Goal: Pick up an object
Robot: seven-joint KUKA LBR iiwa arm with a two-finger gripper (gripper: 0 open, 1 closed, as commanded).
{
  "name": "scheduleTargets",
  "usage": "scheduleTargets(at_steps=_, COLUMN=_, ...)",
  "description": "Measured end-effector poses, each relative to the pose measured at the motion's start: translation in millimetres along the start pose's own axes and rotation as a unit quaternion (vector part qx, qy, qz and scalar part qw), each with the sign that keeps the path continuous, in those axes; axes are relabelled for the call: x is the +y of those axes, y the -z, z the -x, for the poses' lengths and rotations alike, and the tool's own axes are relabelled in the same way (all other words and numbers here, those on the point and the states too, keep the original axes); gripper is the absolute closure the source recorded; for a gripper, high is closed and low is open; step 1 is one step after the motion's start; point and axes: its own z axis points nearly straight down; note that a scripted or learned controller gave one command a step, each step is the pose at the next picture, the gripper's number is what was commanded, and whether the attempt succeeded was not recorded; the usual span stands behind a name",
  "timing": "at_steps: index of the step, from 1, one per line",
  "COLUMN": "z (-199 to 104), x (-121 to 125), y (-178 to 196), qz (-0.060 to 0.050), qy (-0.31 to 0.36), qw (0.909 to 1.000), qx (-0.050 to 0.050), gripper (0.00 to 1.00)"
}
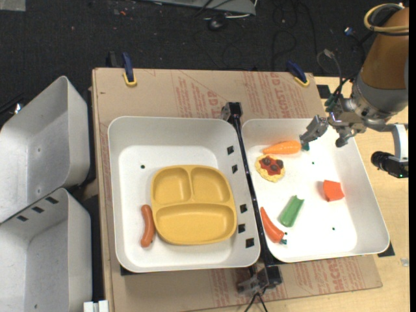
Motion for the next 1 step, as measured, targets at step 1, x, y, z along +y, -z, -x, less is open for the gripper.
scheduleTargets(at_steps=1, z=-0.2, x=2.5, y=7.0, qz=0.006, qy=0.001, qw=1.0000, qx=-0.001, gripper=0.00)
